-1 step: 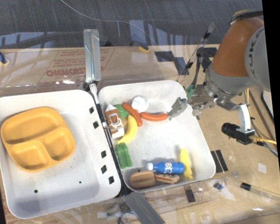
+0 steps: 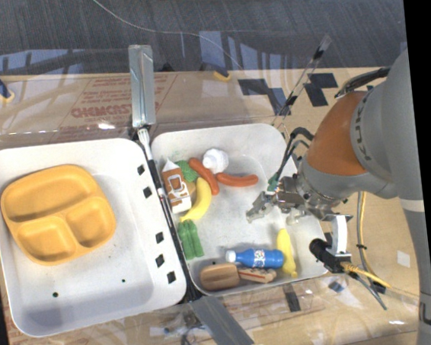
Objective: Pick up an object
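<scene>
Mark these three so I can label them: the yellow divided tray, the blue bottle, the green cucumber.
Yellow divided plastic tray [image 2: 55,211]: camera view, middle ridge.
Blue bottle with white cap [image 2: 261,258]: camera view, on its body.
Green cucumber [image 2: 190,238]: camera view, mid-length.

Even, bright light is falling from above. Glare is streaking the clear wall behind the bins; shadows are staying soft.

Right bin floor lies bare mid-right; toys crowd its left wall and front edge, including a bottle.
</scene>
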Controlling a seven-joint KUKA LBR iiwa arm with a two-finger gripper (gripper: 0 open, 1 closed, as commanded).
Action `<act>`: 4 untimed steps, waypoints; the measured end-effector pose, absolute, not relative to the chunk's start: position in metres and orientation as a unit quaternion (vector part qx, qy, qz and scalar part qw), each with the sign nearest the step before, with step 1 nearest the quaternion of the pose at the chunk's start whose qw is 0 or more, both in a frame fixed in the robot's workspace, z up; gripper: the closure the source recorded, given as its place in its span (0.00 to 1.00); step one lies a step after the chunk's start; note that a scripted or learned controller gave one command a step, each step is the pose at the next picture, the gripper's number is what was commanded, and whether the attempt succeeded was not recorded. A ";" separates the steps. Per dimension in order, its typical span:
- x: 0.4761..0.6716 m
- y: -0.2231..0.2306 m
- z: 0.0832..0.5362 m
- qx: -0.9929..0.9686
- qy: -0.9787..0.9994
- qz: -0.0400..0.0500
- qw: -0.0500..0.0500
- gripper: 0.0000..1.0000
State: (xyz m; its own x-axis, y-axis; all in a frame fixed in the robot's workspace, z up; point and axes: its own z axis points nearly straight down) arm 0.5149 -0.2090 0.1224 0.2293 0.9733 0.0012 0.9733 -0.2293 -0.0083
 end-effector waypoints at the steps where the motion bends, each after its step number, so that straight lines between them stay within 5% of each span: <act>1: 0.575 -0.192 0.092 -0.885 -0.465 0.000 0.001 0.00; 2: 0.628 -0.173 0.092 -0.940 -0.340 0.001 0.001 0.00; 3: 0.619 -0.137 0.092 -0.981 -0.194 0.004 0.003 0.00; 4: 0.641 -0.119 0.091 -0.988 -0.153 0.001 0.001 0.00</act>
